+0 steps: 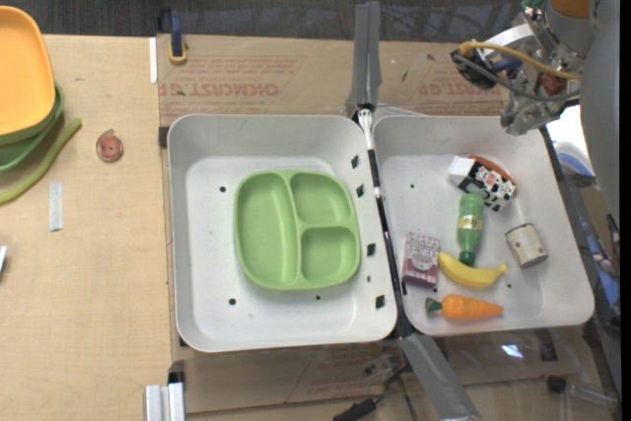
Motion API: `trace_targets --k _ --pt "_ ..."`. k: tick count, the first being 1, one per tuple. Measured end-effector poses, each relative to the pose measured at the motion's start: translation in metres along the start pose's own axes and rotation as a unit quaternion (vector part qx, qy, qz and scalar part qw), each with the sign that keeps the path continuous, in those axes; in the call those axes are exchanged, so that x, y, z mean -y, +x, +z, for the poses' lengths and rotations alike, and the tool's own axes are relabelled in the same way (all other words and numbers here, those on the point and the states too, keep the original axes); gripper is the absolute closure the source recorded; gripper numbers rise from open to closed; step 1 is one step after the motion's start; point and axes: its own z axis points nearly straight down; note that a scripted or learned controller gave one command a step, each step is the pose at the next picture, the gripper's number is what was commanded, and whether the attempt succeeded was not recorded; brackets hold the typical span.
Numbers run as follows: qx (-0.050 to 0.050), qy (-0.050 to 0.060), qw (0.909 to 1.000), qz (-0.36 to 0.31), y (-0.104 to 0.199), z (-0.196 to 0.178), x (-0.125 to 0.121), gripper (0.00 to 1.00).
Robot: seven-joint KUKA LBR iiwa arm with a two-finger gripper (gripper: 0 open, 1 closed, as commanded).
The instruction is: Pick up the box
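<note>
The box [422,258] is a small pink and white carton lying flat near the left wall of the right bin [572,311], just left of a banana [471,271]. The arm comes in from the top right, and its gripper [523,113] hangs over the far right rim of the right bin, amid cables. It is well away from the box, up and to the right of it, and nothing shows held in it.
In the right bin with the box lie a green bottle [469,224], a carrot [463,308], a small grey can [525,245] and a black and white patterned pack [485,180]. The left bin [197,311] holds a green divided plate [296,230]. Orange and green dishes [22,94] sit at the far left.
</note>
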Motion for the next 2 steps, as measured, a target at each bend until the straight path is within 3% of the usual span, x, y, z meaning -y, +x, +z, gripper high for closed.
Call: trace_targets --k 1,2 --pt "0.000 0.000 0.9980 -0.064 -0.041 0.042 -0.032 1.00" --pt "-0.001 -0.001 1.0000 -0.001 -0.015 -0.018 0.047 1.00"
